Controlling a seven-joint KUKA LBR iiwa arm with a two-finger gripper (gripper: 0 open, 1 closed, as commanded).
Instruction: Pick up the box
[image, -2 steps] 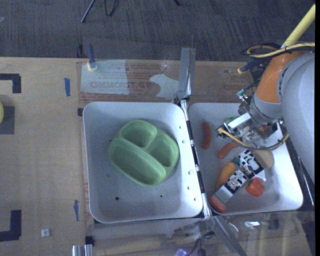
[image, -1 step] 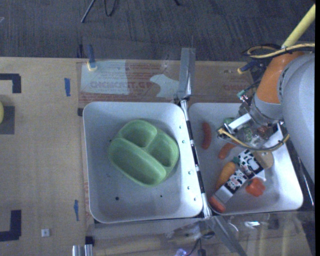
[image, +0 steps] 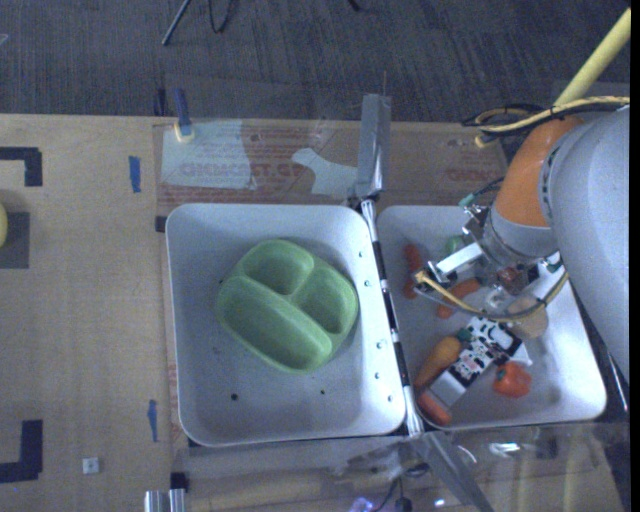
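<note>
Two white bins sit side by side on the wooden bench, and the arm (image: 575, 200) comes in from the right with its orange band just above the wrist, hanging over the right bin (image: 585, 400). The gripper (image: 480, 285) is low over the middle of that bin, right in the thick of the clutter, and honestly I cannot tell whether it is parted or closed, since the view is too busy there with cables and small parts. The box (image: 478, 362), a small carton with a black and white cow-spot pattern, lies tilted on the floor of the right bin just below the gripper, toward the front edge; nothing shows it being gripped, it looks like it's simply resting there. Around it are a bunch of orange and red toy food bits: a carrot-like piece (image: 436, 360) touching its left side, a red tomato-ish thing (image: 512, 379) just beside it on the right, another reddish piece (image: 434, 407) by the front wall, and a couple more orange pieces (image: 412, 262) further back near the divider. The left bin (image: 200, 390) holds a green sectioned tray (image: 288, 303) sitting at a slant about in the middle. Blue tape marks (image: 134, 172) dot the bench on the left.
</note>
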